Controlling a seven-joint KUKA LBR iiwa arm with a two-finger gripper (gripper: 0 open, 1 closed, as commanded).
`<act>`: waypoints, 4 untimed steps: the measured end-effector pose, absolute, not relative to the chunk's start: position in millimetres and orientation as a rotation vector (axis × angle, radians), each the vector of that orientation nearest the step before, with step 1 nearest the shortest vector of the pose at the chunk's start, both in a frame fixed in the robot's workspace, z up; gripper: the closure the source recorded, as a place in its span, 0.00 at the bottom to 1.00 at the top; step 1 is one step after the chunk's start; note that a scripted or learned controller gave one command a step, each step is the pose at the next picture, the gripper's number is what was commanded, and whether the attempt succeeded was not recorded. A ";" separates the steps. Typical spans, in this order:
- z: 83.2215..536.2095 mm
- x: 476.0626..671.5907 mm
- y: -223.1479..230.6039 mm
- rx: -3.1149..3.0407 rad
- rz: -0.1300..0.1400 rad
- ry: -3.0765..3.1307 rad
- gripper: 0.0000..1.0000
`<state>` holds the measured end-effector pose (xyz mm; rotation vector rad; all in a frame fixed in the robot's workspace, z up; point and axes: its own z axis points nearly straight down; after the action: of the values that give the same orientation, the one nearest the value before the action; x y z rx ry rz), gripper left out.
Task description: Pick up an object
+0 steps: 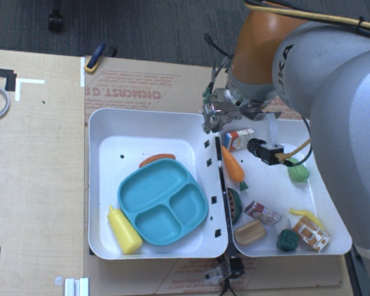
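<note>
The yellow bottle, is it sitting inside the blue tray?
No, the yellow bottle lies on the floor of the left bin, beside the blue tray at its lower-left edge.

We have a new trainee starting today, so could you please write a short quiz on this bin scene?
1. True or false: the yellow bottle lies in the same bin as the blue divided plate.
2. Which thing leans on the wall between the bins? A) toy carrot B) green ball C) yellow bottle
3. Fill in: the hand hangs over the ____ end of that dividing wall.

Key: 1 true; 2 A; 3 far.
</note>
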<state>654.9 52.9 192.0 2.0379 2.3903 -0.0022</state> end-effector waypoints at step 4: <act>192.2 577.6 4.3 1.940 -0.001 2.471 0.00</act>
<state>577.6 4.3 192.2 1.9401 2.4709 -0.0006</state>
